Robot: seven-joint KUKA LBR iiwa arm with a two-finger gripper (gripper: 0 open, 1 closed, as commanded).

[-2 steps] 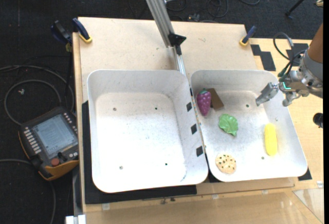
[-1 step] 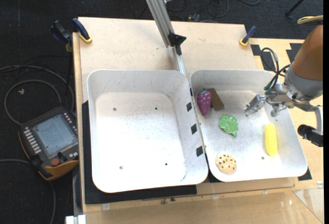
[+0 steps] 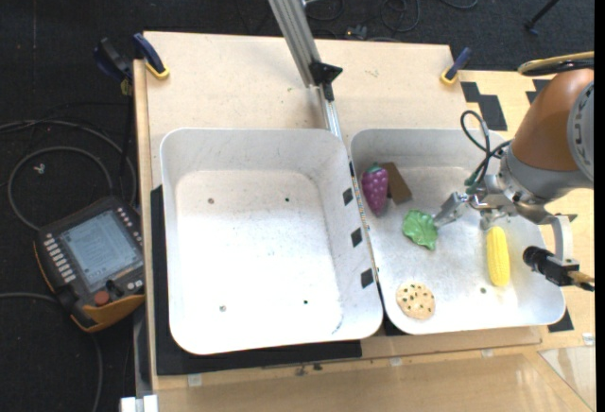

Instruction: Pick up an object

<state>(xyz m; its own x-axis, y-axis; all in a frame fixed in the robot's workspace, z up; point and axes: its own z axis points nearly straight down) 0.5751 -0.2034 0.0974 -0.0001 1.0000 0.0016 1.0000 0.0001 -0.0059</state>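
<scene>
In the right bin [image 3: 539, 311], purple grapes [image 3: 376, 188] and a brown block [image 3: 397, 183] lie beyond the green leaf [image 3: 420, 229]; a cookie [image 3: 415, 300] and corn [image 3: 497, 255] lie nearer. The gripper [image 3: 452, 210] hovers beside the leaf, fingers slightly apart, holding nothing.

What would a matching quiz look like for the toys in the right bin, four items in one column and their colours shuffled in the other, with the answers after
Items:
1. grapes
2. leafy toy
3. corn cob
4. cookie

Colours:
A. yellow
B. tan with dark specks
C. purple
D. green

Pairs: 1-C, 2-D, 3-A, 4-B

All four lie in the right bin.
</scene>
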